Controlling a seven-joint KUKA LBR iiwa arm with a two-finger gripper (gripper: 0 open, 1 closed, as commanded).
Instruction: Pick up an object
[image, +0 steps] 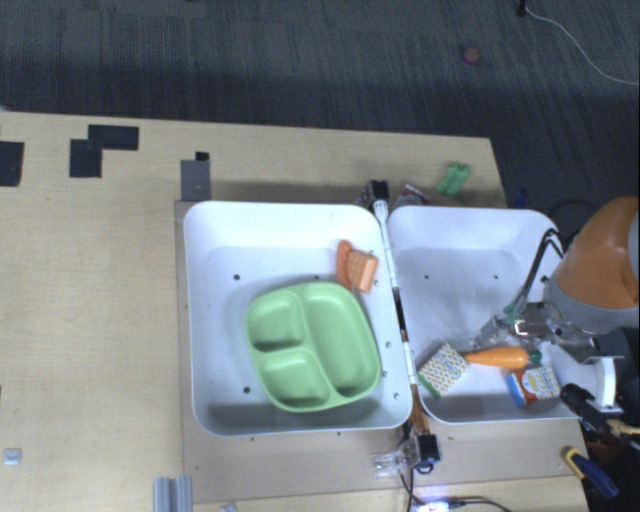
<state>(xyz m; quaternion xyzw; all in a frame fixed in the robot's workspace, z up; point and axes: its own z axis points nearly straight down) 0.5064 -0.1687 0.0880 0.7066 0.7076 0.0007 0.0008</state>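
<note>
Now the tool hangs right over the long orange toy carrot in the right white bin. Its grip cannot be told. Nothing looks lifted yet.

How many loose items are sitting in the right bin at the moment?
3: a patterned packet at the near-left corner, an orange carrot beside it, and a small carton near the front wall. The arm may hide more.
</note>
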